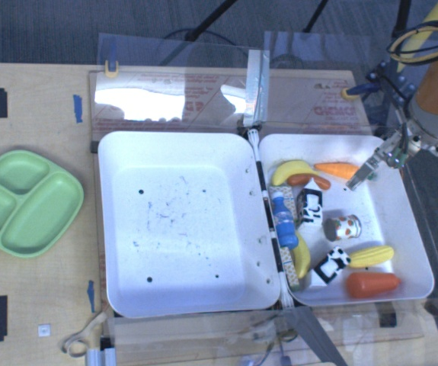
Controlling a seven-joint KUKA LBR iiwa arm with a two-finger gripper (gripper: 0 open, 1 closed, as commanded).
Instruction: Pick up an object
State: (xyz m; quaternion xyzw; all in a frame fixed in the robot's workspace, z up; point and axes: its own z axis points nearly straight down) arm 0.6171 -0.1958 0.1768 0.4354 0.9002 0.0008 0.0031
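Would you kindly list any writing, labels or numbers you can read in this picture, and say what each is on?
Nothing can be read.
Clear panel behind the right bin: reddish print, too blurred.
Clear panel behind the left bin: faint reddish print, washed out by glare.
Blue bottle: label too small.
Black-and-white toys: patches, no legible text.

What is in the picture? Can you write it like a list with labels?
left bin: white, with faint blue scribbles
right bin: holds toy food and small toys
toys: carrot, banana, blue bottle, corn, red sausage
claw: low over the right bin, beside the carrot
green plate: on the bench, left of the bins
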